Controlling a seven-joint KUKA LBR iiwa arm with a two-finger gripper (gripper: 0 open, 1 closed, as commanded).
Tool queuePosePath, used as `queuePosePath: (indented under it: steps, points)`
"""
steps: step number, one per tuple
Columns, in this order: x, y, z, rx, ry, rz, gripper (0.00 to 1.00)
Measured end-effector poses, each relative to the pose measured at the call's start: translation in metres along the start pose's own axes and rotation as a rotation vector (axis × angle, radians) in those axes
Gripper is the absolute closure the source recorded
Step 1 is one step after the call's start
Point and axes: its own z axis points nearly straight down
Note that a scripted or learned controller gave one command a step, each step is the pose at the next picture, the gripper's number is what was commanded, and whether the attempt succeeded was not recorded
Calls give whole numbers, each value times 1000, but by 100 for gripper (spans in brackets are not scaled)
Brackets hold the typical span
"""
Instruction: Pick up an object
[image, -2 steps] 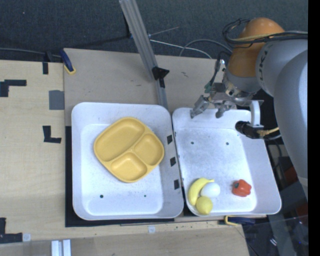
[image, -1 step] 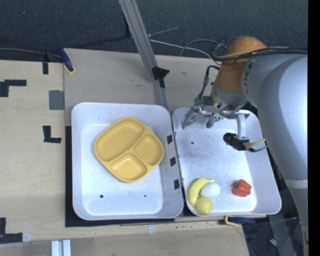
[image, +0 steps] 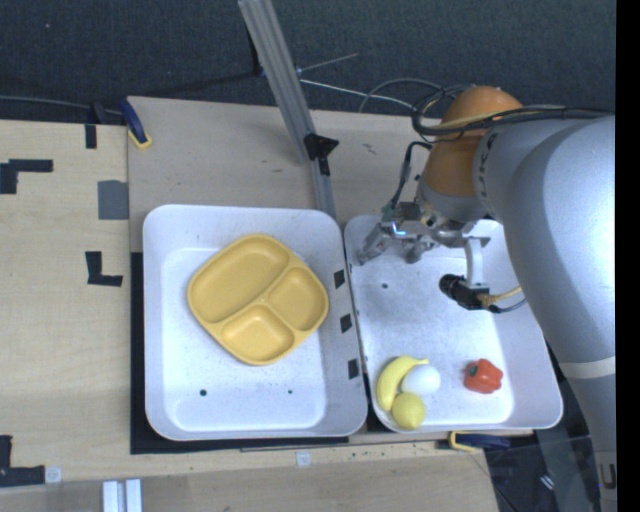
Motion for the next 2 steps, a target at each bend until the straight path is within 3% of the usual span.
queuePosePath:
  steps: [1,2]
  points:
    - [1,0,-11,-1,0,-2,100]
    - [2,8,-72,-13,2,2,100]
